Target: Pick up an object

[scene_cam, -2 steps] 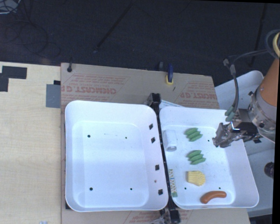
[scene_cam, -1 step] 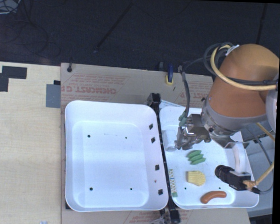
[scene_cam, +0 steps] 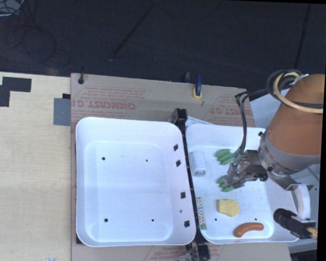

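Two shallow white bins sit side by side on the bench: the left bin [scene_cam: 128,192] and the right bin [scene_cam: 258,207]. All the loose things lie in the right bin, six in all. There are two green pieces, one silver cylinder [scene_cam: 199,166], one yellow cob [scene_cam: 228,207], one orange sausage [scene_cam: 249,229] and one patterned strip [scene_cam: 200,212].

The upper green piece [scene_cam: 224,155] lies near the middle of the bin's far half. The lower green piece [scene_cam: 223,184] lies just below it and is partly covered by the gripper [scene_cam: 235,178], so its full shape is hard to make out. The silver cylinder rests near the bin's left wall. The strip runs along that same wall, its marks too small to read. The cob sits just above and left of the sausage, close to the near rim.

The arm [scene_cam: 301,115] comes in from the right, its orange body cut off by the frame edge. Its wrist is angled down and leftward, with the gripper low over the lower green piece. The tool is dark and blurred, so it cannot be told whether it is spread or closed, or whether it touches the piece.
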Motion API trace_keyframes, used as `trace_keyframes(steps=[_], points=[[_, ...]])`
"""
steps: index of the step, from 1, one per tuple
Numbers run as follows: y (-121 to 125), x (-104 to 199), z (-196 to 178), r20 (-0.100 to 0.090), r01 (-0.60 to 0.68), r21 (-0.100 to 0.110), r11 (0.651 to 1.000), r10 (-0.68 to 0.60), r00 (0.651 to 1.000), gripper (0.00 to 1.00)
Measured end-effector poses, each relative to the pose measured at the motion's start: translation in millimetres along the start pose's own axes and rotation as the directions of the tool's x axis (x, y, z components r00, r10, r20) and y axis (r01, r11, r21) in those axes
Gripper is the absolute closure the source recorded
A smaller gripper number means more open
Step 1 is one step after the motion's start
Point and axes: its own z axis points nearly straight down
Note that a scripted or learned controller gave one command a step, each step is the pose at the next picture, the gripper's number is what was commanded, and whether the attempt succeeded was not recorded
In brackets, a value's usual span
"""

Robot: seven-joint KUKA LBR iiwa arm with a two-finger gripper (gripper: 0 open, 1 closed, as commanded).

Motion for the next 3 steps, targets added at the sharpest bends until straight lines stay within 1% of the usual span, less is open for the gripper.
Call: trace_keyframes(steps=[1,2,3], points=[[34.8,50.2,-77.4,-0.002,0.012,-0.014,1.0,-0.012,1.0,1.0],[20.3,-46.0,-48.1,0.001,-0.004,-0.002,1.0,0.004,1.0,1.0],[27.9,53.5,-52.4,-0.003,0.016,-0.005,1.0,-0.016,1.0,1.0]])
